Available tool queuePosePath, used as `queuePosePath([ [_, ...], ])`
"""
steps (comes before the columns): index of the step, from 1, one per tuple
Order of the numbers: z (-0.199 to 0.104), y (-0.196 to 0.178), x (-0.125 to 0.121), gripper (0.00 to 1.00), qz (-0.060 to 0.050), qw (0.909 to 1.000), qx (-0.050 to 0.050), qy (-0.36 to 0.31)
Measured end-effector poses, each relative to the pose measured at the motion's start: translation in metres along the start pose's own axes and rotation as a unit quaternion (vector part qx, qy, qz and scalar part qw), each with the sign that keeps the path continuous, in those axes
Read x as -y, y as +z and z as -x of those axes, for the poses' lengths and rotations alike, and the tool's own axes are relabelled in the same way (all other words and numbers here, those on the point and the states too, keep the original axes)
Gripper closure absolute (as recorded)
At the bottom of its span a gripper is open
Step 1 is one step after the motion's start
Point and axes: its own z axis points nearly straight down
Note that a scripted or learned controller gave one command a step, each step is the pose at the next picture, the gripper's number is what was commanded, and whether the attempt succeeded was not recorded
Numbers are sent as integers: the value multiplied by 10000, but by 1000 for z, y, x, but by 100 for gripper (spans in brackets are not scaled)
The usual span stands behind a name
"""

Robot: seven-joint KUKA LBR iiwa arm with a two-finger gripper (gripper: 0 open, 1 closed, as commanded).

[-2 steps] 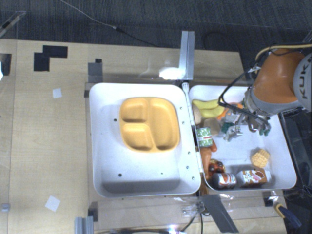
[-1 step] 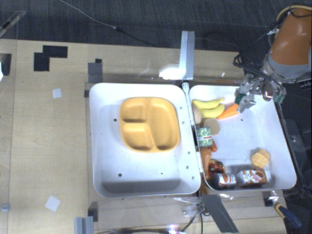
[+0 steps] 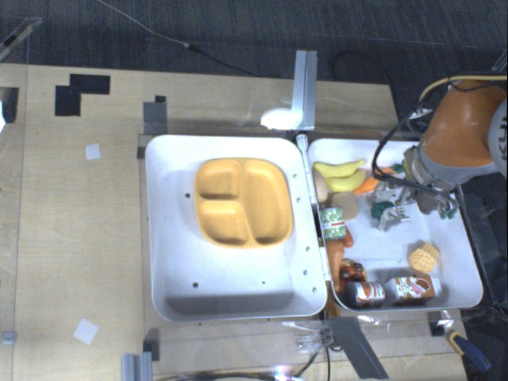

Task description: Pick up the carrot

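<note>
I see the carrot (image 3: 366, 186) just right of the bananas (image 3: 340, 175), and my pincer (image 3: 388, 209) hangs close beside the carrot; whether it's apart or together, I cannot tell.

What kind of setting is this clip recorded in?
Most likely a robotics lab bench, not a kitchen: two shallow white bins sit side by side on a wooden bench, toy food like the bananas fills one, and cables trail across the floor.
</note>
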Motion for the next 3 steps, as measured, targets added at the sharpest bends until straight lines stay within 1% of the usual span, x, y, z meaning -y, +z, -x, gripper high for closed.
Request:
queuePosePath([
  [1, 0, 0, 0, 0, 1, 10000, -3, -4],
  [2, -61, -1, -77, 0, 1, 9856, 26, 1688],
  [3, -28, -23, -22, 0, -11, 9791, 12, 2032],
])
